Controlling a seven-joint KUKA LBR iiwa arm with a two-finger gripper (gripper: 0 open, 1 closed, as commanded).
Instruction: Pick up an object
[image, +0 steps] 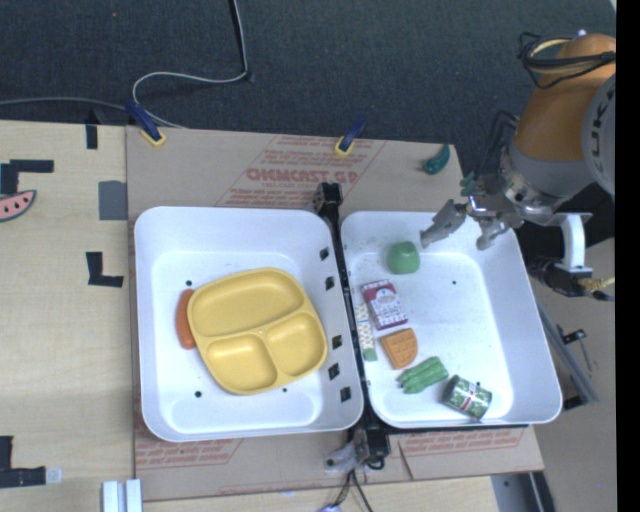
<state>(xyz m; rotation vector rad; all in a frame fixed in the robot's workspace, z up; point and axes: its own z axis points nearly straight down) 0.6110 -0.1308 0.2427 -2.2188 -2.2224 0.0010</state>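
A yellow divided tray (258, 330) is seen in the left bin (160, 300). The gripper (463, 230) is held spread over the right bin's (530, 330) far edge, with a green ball (403, 258) just left of it.

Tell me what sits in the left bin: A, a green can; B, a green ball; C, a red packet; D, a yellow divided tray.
D: the yellow tray lies in the left bin; the can sits in the right bin.

A cardboard-covered bench (290, 170) carries two white bins (160, 300), with perhaps clips at its edge.
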